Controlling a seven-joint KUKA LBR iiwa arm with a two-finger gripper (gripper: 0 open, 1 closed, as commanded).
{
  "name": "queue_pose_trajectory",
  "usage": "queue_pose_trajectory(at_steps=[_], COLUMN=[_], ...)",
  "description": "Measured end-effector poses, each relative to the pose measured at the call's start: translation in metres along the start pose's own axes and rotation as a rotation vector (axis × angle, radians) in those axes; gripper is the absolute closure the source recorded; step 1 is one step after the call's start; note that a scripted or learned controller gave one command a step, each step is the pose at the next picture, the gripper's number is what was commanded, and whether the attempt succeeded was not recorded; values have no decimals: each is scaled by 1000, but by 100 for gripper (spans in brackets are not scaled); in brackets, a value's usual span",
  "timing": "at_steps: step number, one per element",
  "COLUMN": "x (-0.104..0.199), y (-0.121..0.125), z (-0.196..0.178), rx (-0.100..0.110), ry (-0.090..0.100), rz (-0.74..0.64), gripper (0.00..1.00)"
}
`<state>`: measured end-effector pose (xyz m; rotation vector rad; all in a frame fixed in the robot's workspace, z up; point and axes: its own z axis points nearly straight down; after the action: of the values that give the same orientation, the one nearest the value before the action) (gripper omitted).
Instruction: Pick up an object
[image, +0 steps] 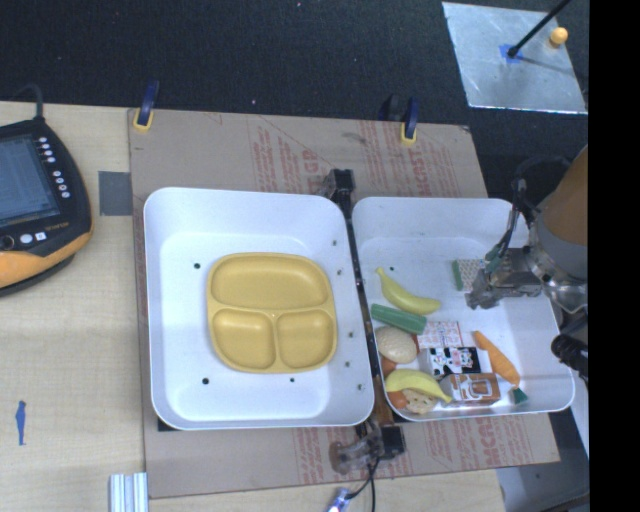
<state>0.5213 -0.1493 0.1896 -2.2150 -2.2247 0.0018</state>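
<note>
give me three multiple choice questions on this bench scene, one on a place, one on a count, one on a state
1. Where does the yellow three-compartment plastic tray lie?
A. in the left white bin
B. in the right white bin
C. on the cardboard outside the bins

2. How many yellow toy bananas are in the right white bin?
A. one
B. two
C. four

3. What is the state of the yellow tray's compartments?
A. heaped with toy food
B. bare
C. covered by a lid

Answers:
1. A: the tray sits in the middle of the left white bin.
2. B: one banana lies near the bin's left wall, another near its front corner.
3. B: all three compartments show plain yellow plastic, with nothing in them.
</note>
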Motion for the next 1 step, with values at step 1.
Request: queue_pose_trajectory(at_steps=[1], x=[57], y=[52], z=[-15], rx=[0], ry=[1], rz=[1], gripper=[100])
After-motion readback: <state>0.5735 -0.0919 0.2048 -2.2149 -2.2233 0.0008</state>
